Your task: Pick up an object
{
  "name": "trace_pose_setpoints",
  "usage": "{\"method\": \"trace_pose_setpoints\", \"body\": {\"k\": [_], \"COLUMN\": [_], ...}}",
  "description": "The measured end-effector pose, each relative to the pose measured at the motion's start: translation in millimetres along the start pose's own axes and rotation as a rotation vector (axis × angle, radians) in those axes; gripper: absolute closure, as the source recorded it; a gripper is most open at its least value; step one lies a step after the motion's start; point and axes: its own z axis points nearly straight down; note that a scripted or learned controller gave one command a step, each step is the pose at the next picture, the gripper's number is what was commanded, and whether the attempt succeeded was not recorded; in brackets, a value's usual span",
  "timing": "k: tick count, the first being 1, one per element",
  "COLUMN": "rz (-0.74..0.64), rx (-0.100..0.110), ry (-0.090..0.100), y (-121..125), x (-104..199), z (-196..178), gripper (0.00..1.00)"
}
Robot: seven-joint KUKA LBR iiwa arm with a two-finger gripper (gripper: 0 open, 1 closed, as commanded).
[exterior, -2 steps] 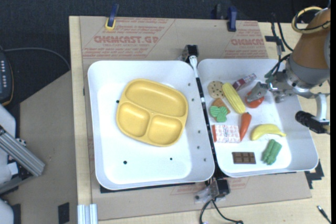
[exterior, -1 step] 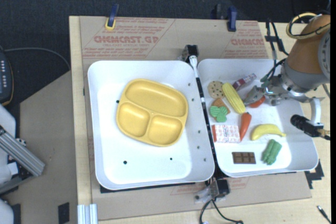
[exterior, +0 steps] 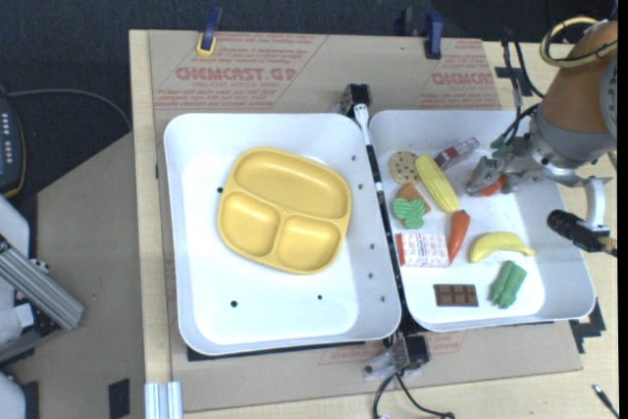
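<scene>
Gripper (exterior: 488, 178) low in the right bin (exterior: 559, 304), upper right quarter, reaching in from the right. Something red-orange visible at the fingertips, but too small and blurred to say whether held or merely lying beneath; finger state not readable, so cannot tell apart or together.

Contents of right bin, nearest to farthest from gripper:
- small dark-red bottle-like item (exterior: 456, 153), just beside gripper, up and left; long axis slanted.
- corn cob (exterior: 436, 183), left of gripper, near; long axis running upper-left to lower-right.
- cookie (exterior: 401, 165), beyond the corn, by the bin's left wall.
- carrot (exterior: 458, 233), below-left of gripper; long axis nearly vertical in view, tip down.
- banana (exterior: 500, 246), below gripper, lying roughly crosswise.
- green vegetable (exterior: 508, 284) and chocolate bar (exterior: 455, 294), near the bin's lower edge, well apart from gripper.
- green-and-orange toy (exterior: 410, 207) and red-and-white packet (exterior: 425, 249), along the left wall.

Left bin (exterior: 196, 240) carrying a yellow divided plate (exterior: 283, 209); not relevant to reach.

Judgement: nearest candidates lie to the gripper's left. Corn cob's slanted axis likely calls for fingers closing across it, not along. Crowding against neighbours a probable risk of a miss.
</scene>
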Motion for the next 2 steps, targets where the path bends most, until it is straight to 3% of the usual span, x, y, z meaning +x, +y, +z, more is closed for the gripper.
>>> {"method": "trace_pose_setpoints", "body": {"k": [2], "rz": [0.0], "rx": [-0.009], "ry": [-0.003], "y": [8.3], "x": [-8.2], "z": [-108.7], "gripper": [1.0]}}
